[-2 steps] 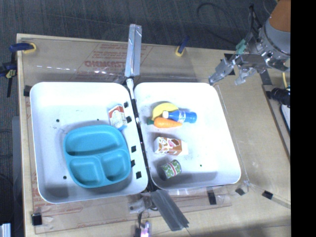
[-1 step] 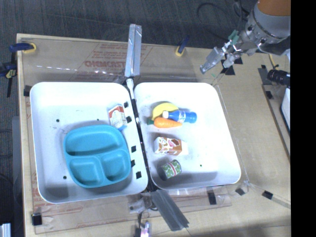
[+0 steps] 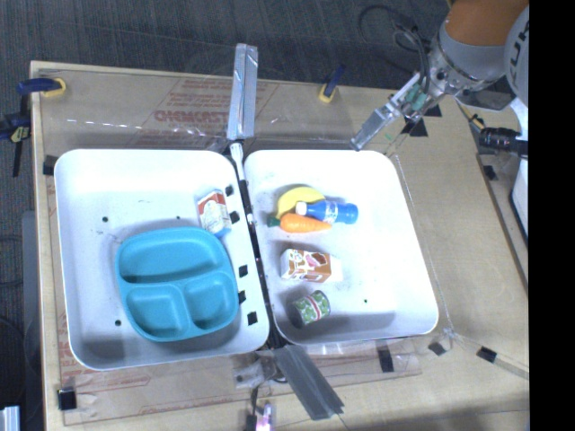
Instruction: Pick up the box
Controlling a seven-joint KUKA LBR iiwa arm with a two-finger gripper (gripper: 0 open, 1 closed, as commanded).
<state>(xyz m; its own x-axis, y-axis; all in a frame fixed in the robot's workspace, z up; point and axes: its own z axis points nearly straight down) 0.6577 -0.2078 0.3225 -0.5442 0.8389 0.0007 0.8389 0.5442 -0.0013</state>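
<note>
- The arm [image 3: 481,16] is cut off at the top right edge, so just its orange band and grey wrist show.
- The gripper [image 3: 367,136] hangs over the far edge of the right bin [image 3: 409,241]. It is thin and blurry, so no one can tell if its fingers are apart or together.
- There are two white bins. The left bin [image 3: 81,241] has one blue tray [image 3: 175,281] and one small red and white carton [image 3: 212,211] just beside the tray's far right corner.
- The box [image 3: 306,265] lies in the middle of the right bin, well apart from the gripper.
- Far of the box lie one yellow thing [image 3: 296,197], one blue bottle [image 3: 331,211] and one carrot [image 3: 305,225], all touching.
- One green can [image 3: 311,307] lies near the box, on its near side.
</note>
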